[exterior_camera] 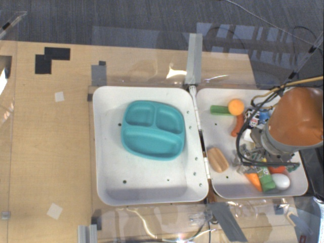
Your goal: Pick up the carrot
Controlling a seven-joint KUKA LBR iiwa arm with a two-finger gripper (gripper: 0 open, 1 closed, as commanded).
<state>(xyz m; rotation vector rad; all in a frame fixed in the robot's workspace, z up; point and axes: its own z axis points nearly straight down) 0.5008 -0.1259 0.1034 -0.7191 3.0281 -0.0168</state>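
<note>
An orange tapered carrot lies near the front edge of the right bin, with a green piece touching its right side. My gripper hangs over the right half of this bin, under the orange band and grey wrist, wrapped in black cables. It sits just above and behind the carrot. The wrist hides what is below it.
The right bin also holds a green stick, an orange ball, a reddish-orange stick, a tan bread loaf, a red piece and a white egg. A teal divided plate lies in the left bin.
</note>
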